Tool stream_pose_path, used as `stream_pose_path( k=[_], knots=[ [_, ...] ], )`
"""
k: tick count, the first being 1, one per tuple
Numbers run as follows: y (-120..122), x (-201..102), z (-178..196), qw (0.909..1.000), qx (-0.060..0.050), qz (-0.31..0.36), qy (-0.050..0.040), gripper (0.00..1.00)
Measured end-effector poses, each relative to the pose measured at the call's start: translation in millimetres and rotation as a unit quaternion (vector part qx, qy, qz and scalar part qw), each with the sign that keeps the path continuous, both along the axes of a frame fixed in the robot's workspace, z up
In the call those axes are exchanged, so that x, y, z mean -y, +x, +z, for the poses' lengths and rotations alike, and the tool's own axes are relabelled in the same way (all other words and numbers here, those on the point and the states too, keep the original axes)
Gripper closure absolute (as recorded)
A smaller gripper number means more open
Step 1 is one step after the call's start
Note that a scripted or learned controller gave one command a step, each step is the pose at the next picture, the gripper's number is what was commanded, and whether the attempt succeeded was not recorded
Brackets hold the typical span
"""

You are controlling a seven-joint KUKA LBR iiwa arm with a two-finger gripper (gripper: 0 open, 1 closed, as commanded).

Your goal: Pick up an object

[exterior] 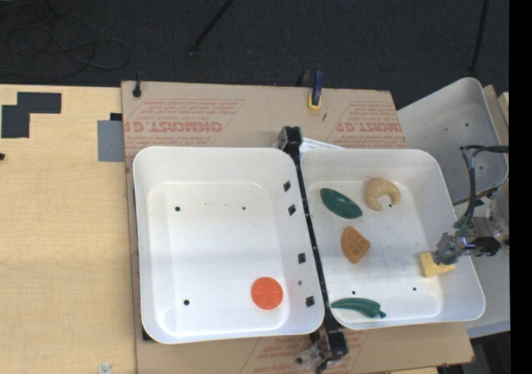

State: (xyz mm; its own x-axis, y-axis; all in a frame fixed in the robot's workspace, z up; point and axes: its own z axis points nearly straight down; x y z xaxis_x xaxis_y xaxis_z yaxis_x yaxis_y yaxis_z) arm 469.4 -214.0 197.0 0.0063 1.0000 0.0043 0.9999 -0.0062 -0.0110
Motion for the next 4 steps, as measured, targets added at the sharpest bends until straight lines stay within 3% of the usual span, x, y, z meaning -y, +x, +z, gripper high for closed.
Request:
stream_pose_path(
  k=[1, 2, 3, 4],
  knots=[
    [5.1, -2.2, -63.1, 1.0000, 0.002, 0.003, -0.0003, 1.00],
    [7.9, -1.8, 73.3, 0.9999, 0.011, 0.004, -0.0041, 1.00],
    [4.7, -6.9, -12.9, 1.0000, 0.000, 0.003, 0.0002, 1.00],
    [28.2, -2.2, -91.3, 1.0000, 0.002, 0.003, -0.0004, 1.00]
  ],
)
